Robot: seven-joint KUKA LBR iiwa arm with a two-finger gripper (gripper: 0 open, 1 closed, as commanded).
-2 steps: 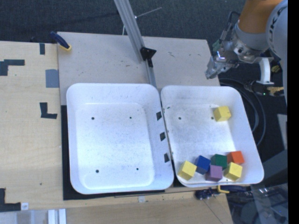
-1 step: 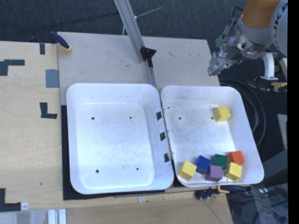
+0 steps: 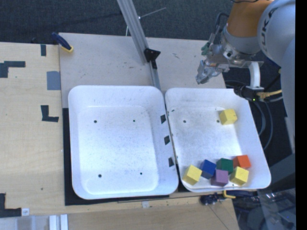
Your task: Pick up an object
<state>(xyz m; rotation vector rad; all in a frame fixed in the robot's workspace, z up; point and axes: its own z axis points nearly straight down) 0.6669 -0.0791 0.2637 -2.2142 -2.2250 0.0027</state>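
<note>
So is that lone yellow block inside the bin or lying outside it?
Inside. The yellow block sits on the floor of the right bin, near its far right corner, apart from the cluster of blocks along the near edge.

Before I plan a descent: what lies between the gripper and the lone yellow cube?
In the camera view, between the gripper and the lone yellow cube there is just the right bin's far rim and bare white floor.
</note>
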